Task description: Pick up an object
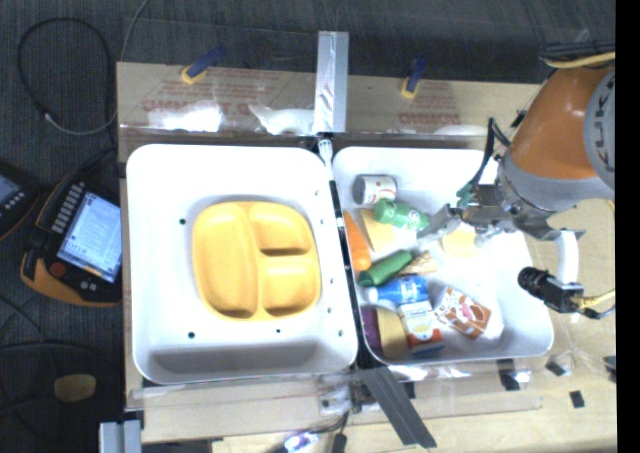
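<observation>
Camera view, from above. My gripper (pixel 448 218) hangs over the right bin (pixel 520 341), its tip just right of the green bottle (pixel 398 213); whether my fingers are spread or pressed together I cannot tell. The bottle lies on its side near the bin's upper left, long axis running left to right with a slight downward tilt, one end toward the can (pixel 375 188). The left bin (pixel 160 341) carries a yellow tray (pixel 255 259). Risk: the bottle is round and crowded by a second green bottle (pixel 387 267) and cartons (pixel 462 313); a grip along its length would likely slip or nudge neighbours.
</observation>
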Action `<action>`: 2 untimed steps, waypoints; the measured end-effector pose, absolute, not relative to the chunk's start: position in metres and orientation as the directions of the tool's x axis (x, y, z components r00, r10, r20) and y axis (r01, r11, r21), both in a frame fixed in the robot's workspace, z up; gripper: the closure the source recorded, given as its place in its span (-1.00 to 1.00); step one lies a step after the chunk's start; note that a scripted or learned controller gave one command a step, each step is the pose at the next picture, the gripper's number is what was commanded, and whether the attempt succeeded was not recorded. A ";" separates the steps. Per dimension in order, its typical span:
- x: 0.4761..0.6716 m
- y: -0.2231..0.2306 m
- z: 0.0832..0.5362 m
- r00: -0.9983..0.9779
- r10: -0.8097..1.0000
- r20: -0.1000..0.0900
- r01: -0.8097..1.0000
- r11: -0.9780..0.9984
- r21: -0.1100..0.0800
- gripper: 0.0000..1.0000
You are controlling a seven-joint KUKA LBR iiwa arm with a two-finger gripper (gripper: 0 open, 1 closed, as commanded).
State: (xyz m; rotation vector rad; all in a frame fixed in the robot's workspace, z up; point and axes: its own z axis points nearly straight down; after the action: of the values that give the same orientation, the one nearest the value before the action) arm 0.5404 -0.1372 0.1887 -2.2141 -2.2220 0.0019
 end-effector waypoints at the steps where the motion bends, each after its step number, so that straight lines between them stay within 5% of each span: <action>1: 0.570 -0.131 0.090 0.003 1.000 -0.003 1.000 -0.003 0.010 -1.00; 2: 0.572 -0.129 0.098 0.003 1.000 0.001 1.000 -0.003 0.011 1.00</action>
State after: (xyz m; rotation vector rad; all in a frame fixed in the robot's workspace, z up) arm 0.5717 -0.1294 0.0981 -2.2300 -2.2228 -0.0131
